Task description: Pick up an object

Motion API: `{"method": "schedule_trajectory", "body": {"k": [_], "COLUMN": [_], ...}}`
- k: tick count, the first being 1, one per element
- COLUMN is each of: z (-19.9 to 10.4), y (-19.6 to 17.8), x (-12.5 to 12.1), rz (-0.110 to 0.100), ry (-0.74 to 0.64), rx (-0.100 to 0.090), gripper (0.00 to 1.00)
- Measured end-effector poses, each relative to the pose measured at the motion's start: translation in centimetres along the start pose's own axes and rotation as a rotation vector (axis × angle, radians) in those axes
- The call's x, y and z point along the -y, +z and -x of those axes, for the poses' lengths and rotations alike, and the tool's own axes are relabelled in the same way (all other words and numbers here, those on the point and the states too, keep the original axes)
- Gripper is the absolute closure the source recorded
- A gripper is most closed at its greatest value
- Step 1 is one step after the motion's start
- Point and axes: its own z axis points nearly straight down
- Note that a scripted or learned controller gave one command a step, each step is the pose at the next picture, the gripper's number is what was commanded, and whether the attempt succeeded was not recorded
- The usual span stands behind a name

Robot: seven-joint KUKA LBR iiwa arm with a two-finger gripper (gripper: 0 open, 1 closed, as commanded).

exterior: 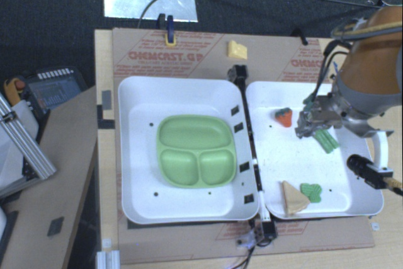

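Lower the hand point(310, 127) squarely onto the green stick point(327, 140) just beside it (finger spread: I cannot tell), avoiding the orange piece point(284, 116) nearby.

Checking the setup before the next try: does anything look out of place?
One thing: a yellow block lies outside both bins, on the board behind them. The other small items lie in the right bin, and the green tray sits flat in the left bin.

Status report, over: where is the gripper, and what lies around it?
Gripper low over right bin, beside green long piece. Nothing seen held. Red-orange piece close on its other side. Tan wedge and green lump at the near edge.
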Motion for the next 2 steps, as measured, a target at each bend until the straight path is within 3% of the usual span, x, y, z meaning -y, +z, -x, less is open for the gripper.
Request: {"method": "schedule_trajectory", "body": {"k": [1, 2], "z": [-5.1, -10.4], "y": [2.1, 1.8], "x": [0.1, 0.7], "rz": [-0.001, -0.001], "ry": [0.0, -0.001], "rx": [0.0, -0.001], "gripper": [1.0, 1.0]}}
